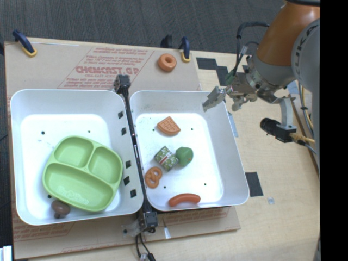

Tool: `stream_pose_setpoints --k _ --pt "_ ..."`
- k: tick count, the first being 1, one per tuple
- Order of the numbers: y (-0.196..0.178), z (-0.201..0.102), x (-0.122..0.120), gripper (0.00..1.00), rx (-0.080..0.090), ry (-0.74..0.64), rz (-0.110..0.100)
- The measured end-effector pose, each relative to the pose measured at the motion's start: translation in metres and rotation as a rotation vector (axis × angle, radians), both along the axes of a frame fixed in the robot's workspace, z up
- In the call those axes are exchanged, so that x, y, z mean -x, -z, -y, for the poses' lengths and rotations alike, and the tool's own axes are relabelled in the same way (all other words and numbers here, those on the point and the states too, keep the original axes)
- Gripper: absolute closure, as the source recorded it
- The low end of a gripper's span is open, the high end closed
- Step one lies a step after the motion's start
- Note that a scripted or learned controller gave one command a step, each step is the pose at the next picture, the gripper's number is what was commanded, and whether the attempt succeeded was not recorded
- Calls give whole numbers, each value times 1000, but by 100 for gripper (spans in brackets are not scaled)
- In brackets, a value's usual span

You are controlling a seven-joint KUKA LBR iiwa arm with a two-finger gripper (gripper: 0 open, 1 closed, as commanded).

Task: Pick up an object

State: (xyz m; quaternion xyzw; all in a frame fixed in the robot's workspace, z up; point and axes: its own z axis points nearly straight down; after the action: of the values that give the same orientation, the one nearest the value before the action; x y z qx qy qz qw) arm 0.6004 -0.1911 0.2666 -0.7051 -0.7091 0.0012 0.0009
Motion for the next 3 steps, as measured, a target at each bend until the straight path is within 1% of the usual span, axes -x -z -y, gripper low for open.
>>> stream_pose_setpoints --k 1,2,3 --pt "160 -64 40 0 -2 -2 -4" --pt "149 -63 39 100 0 -6 -2" --pt "149 -63 39 0 0 -6 -2"
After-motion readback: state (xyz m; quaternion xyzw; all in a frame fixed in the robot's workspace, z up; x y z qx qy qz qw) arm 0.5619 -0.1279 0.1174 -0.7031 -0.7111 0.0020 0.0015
